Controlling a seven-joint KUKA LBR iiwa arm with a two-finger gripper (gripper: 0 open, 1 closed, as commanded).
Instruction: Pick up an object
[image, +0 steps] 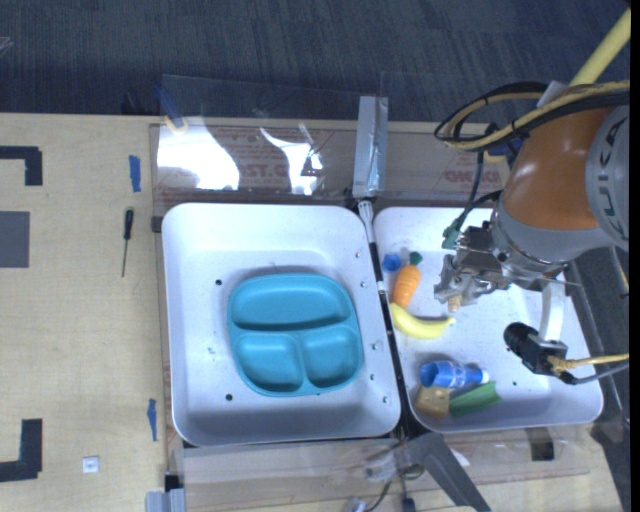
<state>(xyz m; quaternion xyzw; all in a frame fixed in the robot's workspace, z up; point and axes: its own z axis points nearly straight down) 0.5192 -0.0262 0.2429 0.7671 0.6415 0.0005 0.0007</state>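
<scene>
I had my gripper (455, 298) down in the right bin (580, 400), hovering just over the banana (418, 323), with the carrot (405, 285) right beside it. Whether anything was pinched, I couldn't tell — the arm's bulk hid that. Nothing looked lifted: the banana lay on the bin floor, the blue bottle (452, 375) and green piece (474, 397) sat near the front wall, and the blue divided tray (293, 332) rested in the left bin (190, 250). By my reckoning, approach done; grasp and lift remained.
</scene>
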